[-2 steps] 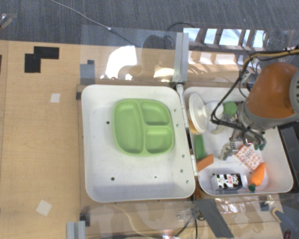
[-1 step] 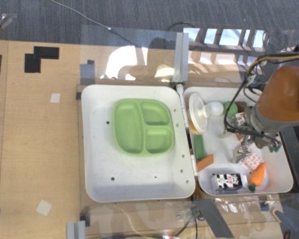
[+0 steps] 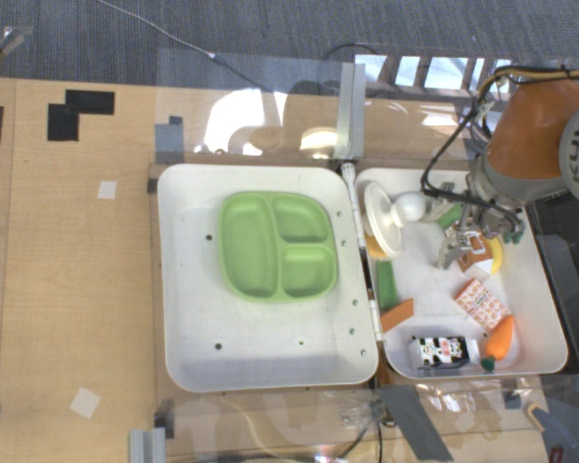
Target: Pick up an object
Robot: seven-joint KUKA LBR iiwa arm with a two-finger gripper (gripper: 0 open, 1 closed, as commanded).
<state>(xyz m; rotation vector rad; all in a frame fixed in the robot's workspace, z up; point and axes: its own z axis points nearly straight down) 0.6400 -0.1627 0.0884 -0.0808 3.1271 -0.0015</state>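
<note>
Arm (image 3: 540,138) comes in from the right, grey w/ orange band, bent over the right bin (image 3: 550,355). Hand (image 3: 460,249) hangs low in the upper-middle of that bin, dark cables looping above it. Can't tell if the hand is open or closed; nothing clearly seen in its grip.

Right bin contents:
- White plate (image 3: 378,220), tilted up against the left wall, near the top.
- White cup (image 3: 409,206) just beside the plate, on its right.
- Green block (image 3: 385,282) along the left wall, below the plate.
- Orange wedge (image 3: 397,314) just below the green block, touching or nearly.
- Yellow banana (image 3: 497,256) right of the hand, v. close to it.
- Small brown-and-white item (image 3: 477,247) right at the hand; too small to say more.
- Patterned red-and-white packet (image 3: 481,303) below the hand, lying flat, turned at an angle.
- Carrot (image 3: 501,337), orange w/ green end, near the bottom right corner.
- Black-and-white carton (image 3: 440,351) lying on its side along the bottom wall, left of the carrot.

Left bin (image 3: 188,355) holds a green divided tray (image 3: 278,246), three compartments, lying flat about in the middle.

Both bins sit side by side on the wooden desk (image 3: 68,287); black marks near the desk's top left corner.
</note>
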